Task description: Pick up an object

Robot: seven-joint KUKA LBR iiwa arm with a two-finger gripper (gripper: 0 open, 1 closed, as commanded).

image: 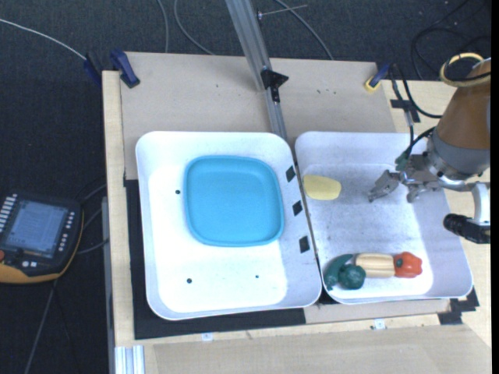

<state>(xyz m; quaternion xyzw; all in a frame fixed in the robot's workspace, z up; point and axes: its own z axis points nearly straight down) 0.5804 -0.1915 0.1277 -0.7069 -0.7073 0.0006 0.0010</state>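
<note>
Yellow object (322, 187) in right bin (366, 224); no legible writing.

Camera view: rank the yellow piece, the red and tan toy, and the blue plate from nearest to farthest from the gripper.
Measured from the gripper over the right bin:
1. Yellow piece, to the gripper's left in the same bin.
2. Red and tan toy, at that bin's near edge; close to the first, but slightly farther.
3. Blue plate, in the left bin, clearly farthest.

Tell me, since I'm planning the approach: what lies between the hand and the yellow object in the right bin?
Nothing: in the camera view, only bare speckled floor of the right bin separates the hand from the yellow object.
</note>
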